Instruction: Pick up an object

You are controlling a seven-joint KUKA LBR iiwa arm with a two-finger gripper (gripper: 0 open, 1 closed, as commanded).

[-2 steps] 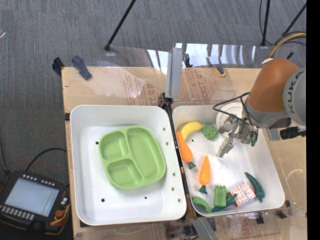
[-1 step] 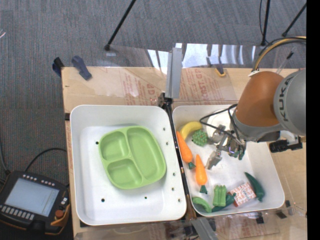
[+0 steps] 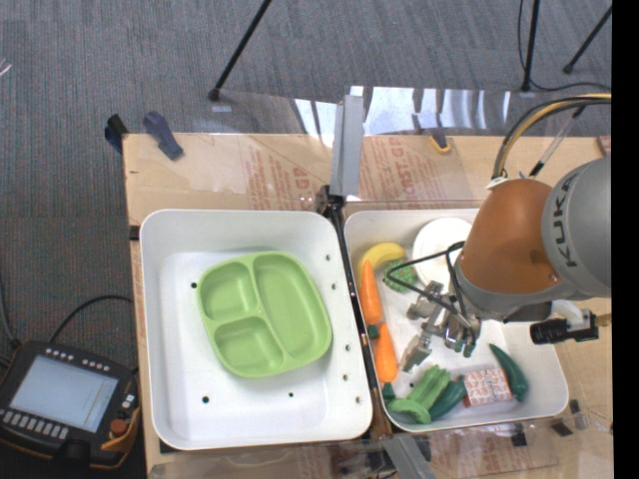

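- Several objects lie in the right bin (image 3: 555, 379): carrots (image 3: 375, 319), a banana (image 3: 380, 255), a green toy (image 3: 427, 393), a small box (image 3: 487, 386).
- The gripper (image 3: 435, 339) hangs above the bin floor between carrots and box, fingers apart, holding nothing.
- A good grasp likely requires centring over one object, descending vertically, then closing.

Divided plate (image 3: 265, 314) in left bin (image 3: 160, 238)

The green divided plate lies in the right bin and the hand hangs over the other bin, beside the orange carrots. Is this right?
Not quite. The camera view shows the green divided plate in the left bin, not the right. The hand does hang over the other bin, beside the orange carrots.
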